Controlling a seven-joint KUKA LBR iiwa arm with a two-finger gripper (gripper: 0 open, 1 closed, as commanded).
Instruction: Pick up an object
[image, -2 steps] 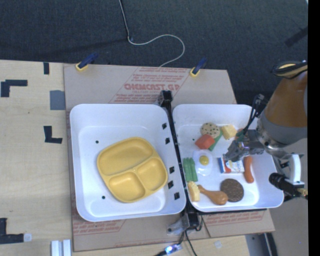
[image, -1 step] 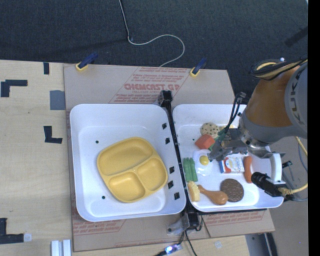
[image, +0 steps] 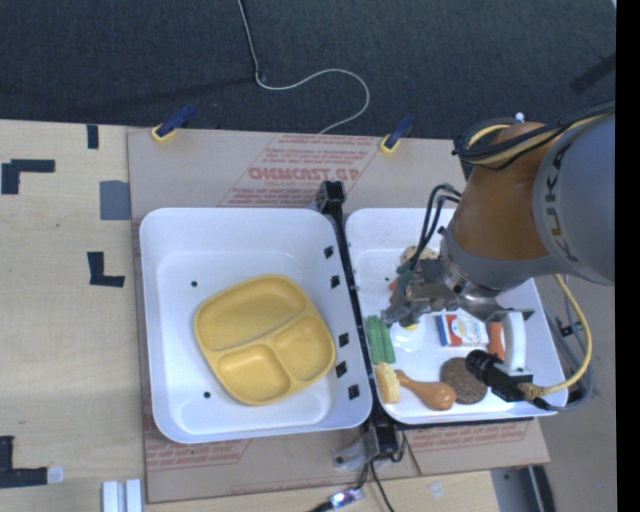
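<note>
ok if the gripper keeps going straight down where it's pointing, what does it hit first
Probably the bare bin floor just right of the green piece, below the gripper. Depth is unclear from this slant.

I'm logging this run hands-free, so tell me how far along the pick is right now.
Done so far: the arm has reached into the right bin, and its gripper sits low over the items near the green piece. In hand: nothing can be confirmed; no object shows between the fingers. Left: grasp and lift something. The drumstick-shaped toy lies in that bin, and the yellow divided plate lies in the left bin.
</note>
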